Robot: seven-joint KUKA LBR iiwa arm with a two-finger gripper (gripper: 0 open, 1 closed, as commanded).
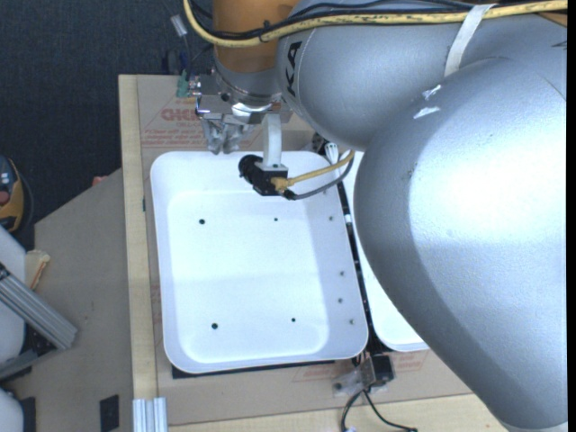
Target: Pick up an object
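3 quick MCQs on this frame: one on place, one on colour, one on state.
1. Where is the tool?
A) over the far rim of the view-left bin
B) at that bin's near rim
C) off the bench, above the floor

2. What colour is the band above the wrist?
A) blue
B) orange
C) green

3. How does the view-right bin stand in the picture?
A) fully in sight
B) tipped on its side
C) mostly covered by the arm

Key:
1 A, the tool sits at the top edge of the white bin.
2 B, the section above the tool is orange.
3 C, the grey arm covers it, leaving a near corner in sight.
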